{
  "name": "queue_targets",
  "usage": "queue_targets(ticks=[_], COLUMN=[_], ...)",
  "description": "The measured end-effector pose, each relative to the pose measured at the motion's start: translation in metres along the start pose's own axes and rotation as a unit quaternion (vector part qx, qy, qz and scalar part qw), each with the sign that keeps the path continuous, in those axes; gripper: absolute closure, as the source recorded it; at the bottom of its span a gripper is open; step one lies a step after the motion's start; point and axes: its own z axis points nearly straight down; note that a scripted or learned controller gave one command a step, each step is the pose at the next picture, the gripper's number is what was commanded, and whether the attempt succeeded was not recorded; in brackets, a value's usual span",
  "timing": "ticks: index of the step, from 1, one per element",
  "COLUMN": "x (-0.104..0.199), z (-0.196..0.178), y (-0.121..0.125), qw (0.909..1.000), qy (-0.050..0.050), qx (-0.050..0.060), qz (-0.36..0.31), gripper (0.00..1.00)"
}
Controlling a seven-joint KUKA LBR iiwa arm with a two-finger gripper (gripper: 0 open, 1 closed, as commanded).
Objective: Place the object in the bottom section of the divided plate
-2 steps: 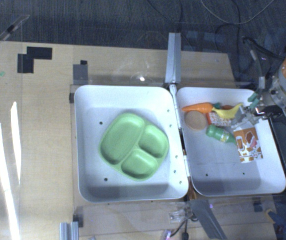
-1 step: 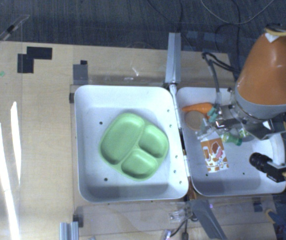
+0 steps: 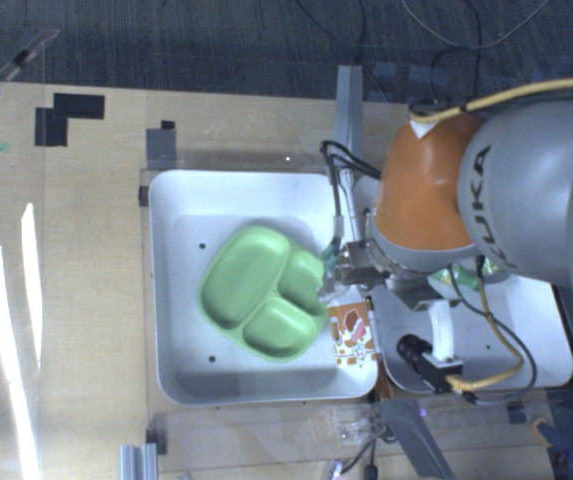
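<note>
Plate (image 3: 261, 290) sits mid-bin (image 3: 176, 368), sections facing up to receive; printed packet (image 3: 352, 332) lies at its four o'clock beneath the gripper (image 3: 344, 268), whose grip I cannot tell.

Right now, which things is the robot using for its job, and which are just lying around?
For the job:
- green divided plate in the left white bin
- small orange-and-white packet at that bin's right edge
- end effector

Just lying about:
- right white bin
- black cables on the floor

Grey arm (image 3: 531, 183), orange band (image 3: 421, 193)
</note>
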Motion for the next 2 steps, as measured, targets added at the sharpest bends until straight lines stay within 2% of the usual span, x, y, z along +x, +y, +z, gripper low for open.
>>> queue_targets(ticks=[1,2], x=[0.055,0.12], z=[-0.042,-0.037], y=[0.028,0.079], qw=[0.9998,0.9999], qy=[0.0,0.0], qx=[-0.001,-0.001], qz=[-0.021,-0.017], gripper=[1.0,1.0])
